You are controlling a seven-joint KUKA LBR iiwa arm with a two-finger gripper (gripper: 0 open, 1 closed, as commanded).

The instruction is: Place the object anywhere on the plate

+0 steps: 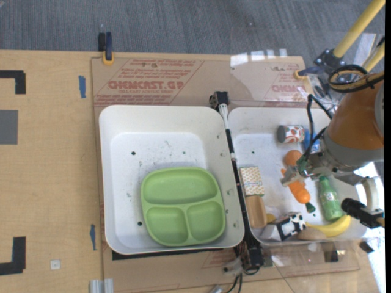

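Although the right bin (269,133) holds a whole jumble of things, the one nearest the pincer (303,171) is an orange carrot-like piece (299,191), lying just below and a little left of it in the lower right of the frame, its long axis slanting from upper left to lower right. Whether the pincer's tips are apart or together I cannot tell; the wrist hides them. The green plate (182,207), with its three compartments, sits in the left bin (116,163), well apart to the left across the divider, so the carry would probably run leftward over that wall.

Around the orange piece lie a green bottle (330,198) just to its right, a banana (330,227) below, a small round orange thing (292,157) above, a can (291,133) higher up, and a patterned box (252,180) near the divider. Both bins rest on a cardboard sheet (153,78) on the wooden table (49,163), with grey floor across the top of the frame.
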